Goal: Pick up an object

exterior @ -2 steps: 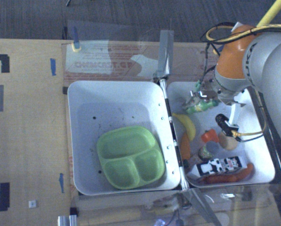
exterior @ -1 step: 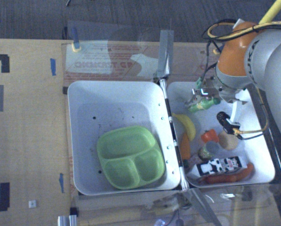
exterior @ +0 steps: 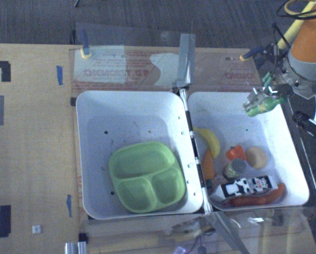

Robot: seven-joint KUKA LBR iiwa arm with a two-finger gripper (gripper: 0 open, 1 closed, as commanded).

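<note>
Hand at upper right of frame, above the right bin, clenched on a small green object. Lift straight, slowly; grip looks marginal.

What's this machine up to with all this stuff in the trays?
A robot arm reaches in from the right, and its gripper hangs above the far corner of the right bin with a small green object at its tip; it looks lifted clear of the bin, though the grip itself is hard to make out. Below it in that bin lie a banana, other toy foods and a black-and-white cow-patterned item. The left bin holds a green divided plate.
</note>
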